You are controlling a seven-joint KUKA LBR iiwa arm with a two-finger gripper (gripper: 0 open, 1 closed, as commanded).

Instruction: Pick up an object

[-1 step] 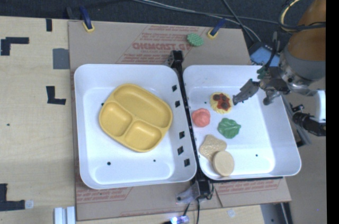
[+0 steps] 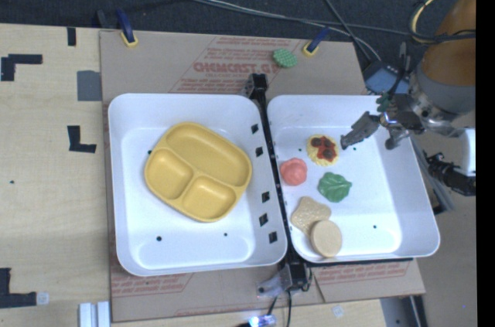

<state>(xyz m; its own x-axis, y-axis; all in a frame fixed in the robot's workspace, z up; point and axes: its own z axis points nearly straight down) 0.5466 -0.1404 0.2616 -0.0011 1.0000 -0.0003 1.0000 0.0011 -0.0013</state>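
Right bin (image 2: pixel 402 194), contents: five small food pieces grouped toward its left half. A yellow piece with red topping (image 2: pixel 322 150) lies nearest the bin's middle; a pink round piece (image 2: pixel 294 172) sits just beside it toward the divider; a green leafy piece (image 2: pixel 335 186) lies just below the yellow one. A tan slice (image 2: pixel 308 212) and a pale round disc (image 2: pixel 326 238) touch or overlap near the bin's front edge. None of the five touches the walls, though the pink piece and the tan slice stand near the left wall. The right half of the bin floor is bare, giving open room on that side.

Pincer (image 2: pixel 375 131): poised over the bin's right rear part, near the yellow piece but apart from it. Its two fingers are spread wide, one dark finger (image 2: pixel 357 133) pointing toward the food, with nothing between them. The arm (image 2: pixel 448 63) enters over the desk's right edge.

Left bin (image 2: pixel 124 163): holds a yellow three-compartment tray (image 2: pixel 198 171), set at a slant in the middle, with bare floor along every wall.

Desk (image 2: pixel 46 186): a small green piece (image 2: pixel 285 58) lies on the cardboard sheet (image 2: pixel 224 63) behind the bins, near the rear edge. Cables (image 2: pixel 232 5) cross the dark surface beyond it.
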